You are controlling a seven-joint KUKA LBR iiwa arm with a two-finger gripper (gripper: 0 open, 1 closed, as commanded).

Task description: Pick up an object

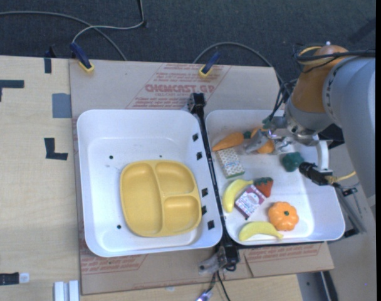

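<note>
Gripper (266,140) was low in right bin (322,215), at carrot (227,142) and orange piece (265,147); finger state could not be told. Pumpkin (283,216) lay nearer front.

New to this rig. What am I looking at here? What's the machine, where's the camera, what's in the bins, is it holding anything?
One camera, fixed above the bench, looks down at a slant on two shallow white bins. The grey arm with the orange band is a KUKA iiwa robot, reaching in from the right. Its gripper is low over the far end of the right bin, among the toys; whether anything is between its fingers I cannot tell. The left bin holds a yellow divided plate. The right bin holds toy food: a carrot, two bananas, a small pumpkin, a strawberry, a teal piece and some small packets.
</note>
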